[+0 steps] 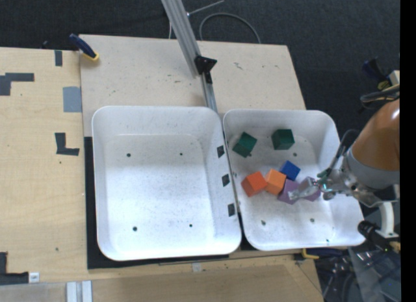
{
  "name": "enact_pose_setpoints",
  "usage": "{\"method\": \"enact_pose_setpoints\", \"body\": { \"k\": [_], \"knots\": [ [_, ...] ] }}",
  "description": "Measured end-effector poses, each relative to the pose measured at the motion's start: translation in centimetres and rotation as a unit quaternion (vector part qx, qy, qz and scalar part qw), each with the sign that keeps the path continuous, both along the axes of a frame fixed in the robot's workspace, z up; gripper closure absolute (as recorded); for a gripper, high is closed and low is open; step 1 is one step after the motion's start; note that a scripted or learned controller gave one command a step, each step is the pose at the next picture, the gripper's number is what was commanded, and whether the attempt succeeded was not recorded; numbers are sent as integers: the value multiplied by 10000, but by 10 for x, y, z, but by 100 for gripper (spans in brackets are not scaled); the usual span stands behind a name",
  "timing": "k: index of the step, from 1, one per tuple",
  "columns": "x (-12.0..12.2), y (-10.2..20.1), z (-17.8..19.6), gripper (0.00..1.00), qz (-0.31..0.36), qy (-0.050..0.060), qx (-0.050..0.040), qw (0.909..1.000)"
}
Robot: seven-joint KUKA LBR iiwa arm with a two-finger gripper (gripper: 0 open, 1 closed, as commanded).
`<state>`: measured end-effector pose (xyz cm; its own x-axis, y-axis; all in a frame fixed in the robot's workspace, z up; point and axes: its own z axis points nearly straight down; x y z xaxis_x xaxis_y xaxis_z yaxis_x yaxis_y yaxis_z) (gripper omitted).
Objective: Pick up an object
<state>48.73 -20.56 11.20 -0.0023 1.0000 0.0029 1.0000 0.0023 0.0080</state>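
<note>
My gripper (305, 191) low in right bin (325, 125), at the purple block (290, 191).
L to R: 2 orange blocks (264, 182), then purple one w/ my fingertips on/against it. Can't tell if jaws are clamped. Block's small, purple, cube-ish, tilted, partly hidden by me.

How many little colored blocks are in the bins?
6, all in the right bin: two green blocks toward the back, two orange blocks mid-bin, a blue block, and a purple block at the hand, which may hide others.
</note>
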Motion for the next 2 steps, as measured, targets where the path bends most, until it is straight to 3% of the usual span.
{"method": "enact_pose_setpoints", "body": {
  "k": [1, 2],
  "knots": [
    [0, 1, 10, 100, 5, 0, 4, 10000],
    [-3, 21, 146, 100, 3, 5, -26, 10000]
  ]
}}
